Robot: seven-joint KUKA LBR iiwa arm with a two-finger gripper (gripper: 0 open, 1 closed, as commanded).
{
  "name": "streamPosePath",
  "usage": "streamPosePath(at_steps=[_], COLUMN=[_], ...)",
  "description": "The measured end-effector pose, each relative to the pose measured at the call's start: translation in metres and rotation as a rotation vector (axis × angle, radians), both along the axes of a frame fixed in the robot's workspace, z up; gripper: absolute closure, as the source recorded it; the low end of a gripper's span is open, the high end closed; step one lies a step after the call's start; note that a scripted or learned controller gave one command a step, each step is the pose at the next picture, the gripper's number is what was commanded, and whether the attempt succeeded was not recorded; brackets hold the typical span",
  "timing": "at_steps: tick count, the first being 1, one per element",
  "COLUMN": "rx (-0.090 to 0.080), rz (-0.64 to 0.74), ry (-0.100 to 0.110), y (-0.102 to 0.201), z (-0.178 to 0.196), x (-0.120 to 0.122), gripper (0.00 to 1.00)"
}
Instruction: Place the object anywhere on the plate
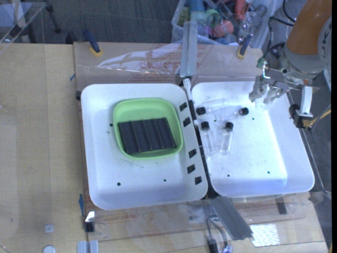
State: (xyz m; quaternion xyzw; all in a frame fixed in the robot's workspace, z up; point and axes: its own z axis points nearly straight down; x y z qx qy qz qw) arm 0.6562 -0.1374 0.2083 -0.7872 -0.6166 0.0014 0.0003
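The arm's pincer (266,93) hangs over the upper right part of the right bin (274,157), near that bin's far rim, with the grey wrist and the orange band (314,20) above it at the view's upper right. Its 2 pale fingers point down and to the left with a small gap between them, and nothing sits in that gap; whether they are fully released I cannot tell.

The task's things are small clear vials with black caps, lying in the left half of the right bin. 2 vials (219,139) lie side by side, caps toward the far rim, near the bin's middle left. More clear vials (213,107) lie just beyond them, close to the divider, their outlines hard to separate. A single black cap (244,111) lies to the right of these, left of and below the pincer, apart from it.

In the left bin (100,173) rests a green plate (148,107) with rounded corners, and on it lies a dark ribbed rectangular piece (146,135). No vial is on the plate.

Behind the bins on the table (37,141), a clear tub of colourful objects (221,7) stands.
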Motion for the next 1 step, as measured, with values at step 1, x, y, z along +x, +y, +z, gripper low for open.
streamPosePath(at_steps=[1], rx=[0.0], rz=[-0.001], ry=[0.0], y=[-0.0001], z=[0.0002], x=[0.0001], gripper=[0.0])
